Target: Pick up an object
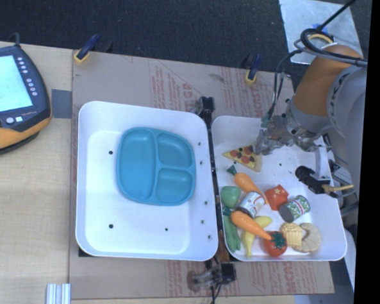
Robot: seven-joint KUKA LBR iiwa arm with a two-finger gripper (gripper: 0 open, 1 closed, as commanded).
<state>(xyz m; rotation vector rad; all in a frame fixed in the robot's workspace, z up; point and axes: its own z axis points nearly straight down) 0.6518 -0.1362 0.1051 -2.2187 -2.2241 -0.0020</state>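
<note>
- Gripper (266,141) sits low over the far-left part of the right bin (338,247), and the pizza slice (244,156) lies just beside it, on its near-left side. That's my guess for the target.
- The slice's long axis runs roughly left-right, with a slight slant toward near-right.
- Honestly can't tell whether anything is clamped; the tip is a dark blur from this angle.
- Only 1 arm here, coming in from the right, so no question of who's nearer.
- Surface is a flat white bin floor. The slice lies flat on it, so I'd expect it to be awkward to get under.
- Room: bare floor around the slice, the upper carrot (247,182) a bit nearer, and the main toy pile well toward the near edge.
- Left bin (92,174) holds a blue divided plate (156,165), out of the way.
</note>
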